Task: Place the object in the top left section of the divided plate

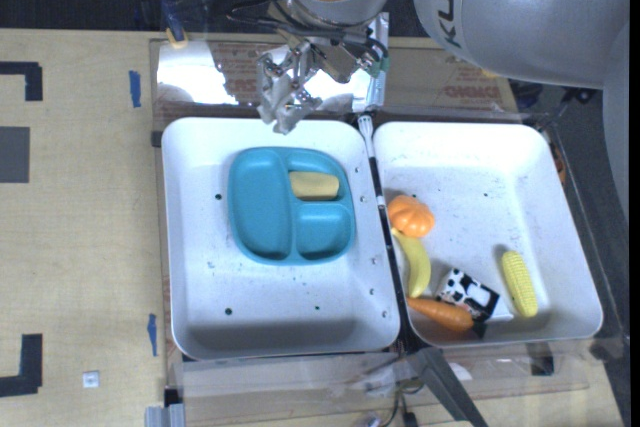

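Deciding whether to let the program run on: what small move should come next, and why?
Probably lift the end effector up and away. A yellow piece already lies in a small section of the blue divided plate, and the end effector hangs above the left bin's far rim, apart from it.

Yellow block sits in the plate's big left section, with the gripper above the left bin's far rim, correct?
Not quite. The camera view shows the yellow block in the plate's upper right small section, not the big left one. The gripper is indeed above the left bin's far rim.
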`<move>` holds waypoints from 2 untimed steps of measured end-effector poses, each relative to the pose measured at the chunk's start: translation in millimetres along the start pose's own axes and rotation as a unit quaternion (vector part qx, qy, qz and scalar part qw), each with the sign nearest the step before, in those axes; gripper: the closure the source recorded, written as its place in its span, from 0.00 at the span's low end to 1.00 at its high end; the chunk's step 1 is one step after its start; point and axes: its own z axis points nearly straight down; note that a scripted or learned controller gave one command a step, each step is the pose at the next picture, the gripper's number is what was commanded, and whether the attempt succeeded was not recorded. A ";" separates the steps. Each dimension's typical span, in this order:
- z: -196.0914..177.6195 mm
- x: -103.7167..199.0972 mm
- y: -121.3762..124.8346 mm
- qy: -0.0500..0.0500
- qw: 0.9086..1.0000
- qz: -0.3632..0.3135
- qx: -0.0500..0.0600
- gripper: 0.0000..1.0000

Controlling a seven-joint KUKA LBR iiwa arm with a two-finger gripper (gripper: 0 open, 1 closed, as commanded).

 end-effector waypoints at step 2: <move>-15.9 -6.4 10.0 0.006 0.986 -0.168 -0.005 1.00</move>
